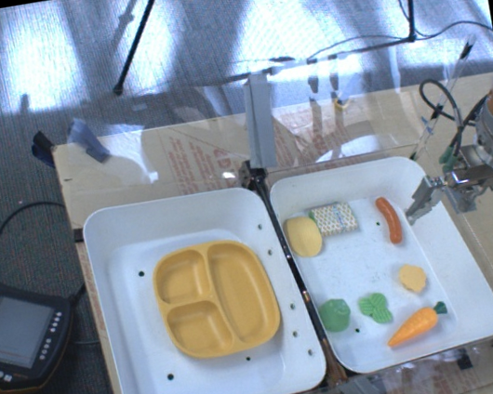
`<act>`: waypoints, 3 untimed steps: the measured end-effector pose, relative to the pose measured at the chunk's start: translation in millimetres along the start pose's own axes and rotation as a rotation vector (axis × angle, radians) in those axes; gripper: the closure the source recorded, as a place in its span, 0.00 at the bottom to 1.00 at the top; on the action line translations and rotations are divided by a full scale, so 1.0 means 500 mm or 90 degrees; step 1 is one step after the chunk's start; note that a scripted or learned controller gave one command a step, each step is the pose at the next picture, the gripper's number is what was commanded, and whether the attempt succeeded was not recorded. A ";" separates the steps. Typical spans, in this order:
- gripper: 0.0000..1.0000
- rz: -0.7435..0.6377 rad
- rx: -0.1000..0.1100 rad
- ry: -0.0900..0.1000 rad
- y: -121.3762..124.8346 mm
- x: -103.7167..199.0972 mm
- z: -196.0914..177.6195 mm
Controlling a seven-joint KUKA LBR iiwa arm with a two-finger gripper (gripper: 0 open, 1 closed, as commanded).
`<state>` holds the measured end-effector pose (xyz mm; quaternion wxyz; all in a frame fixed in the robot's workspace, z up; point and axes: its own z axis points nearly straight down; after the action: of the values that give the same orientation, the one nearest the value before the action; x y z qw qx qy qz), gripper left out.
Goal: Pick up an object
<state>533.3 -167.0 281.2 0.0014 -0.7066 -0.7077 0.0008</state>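
Observation:
The right bin [451,231] holds several toy foods. A pale yellow lemon-like piece [305,237] lies at its upper left beside a patterned block [334,217]. A red sausage [389,219] lies upright of centre. Lower down are a small orange-yellow piece [413,278], two green pieces [335,314] [375,307] and a carrot [413,325]. My gripper [418,204] hangs over the bin's upper right part, just right of the sausage and apart from it. Nothing shows in its grasp.
In the left bin [125,260] lies a yellow divided plate [215,298]. A metal post [260,123] stands behind the seam between the bins. Cables run near the arm at the right. A handheld pendant [11,336] lies on the floor at far left.

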 end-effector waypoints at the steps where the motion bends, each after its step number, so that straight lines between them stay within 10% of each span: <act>1: 0.00 0.036 0.005 0.001 0.125 -0.042 0.129; 3: 0.00 0.031 0.002 0.004 0.176 -0.073 0.392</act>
<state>621.0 -203.4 85.0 0.0044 -0.7234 -0.6905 -0.0001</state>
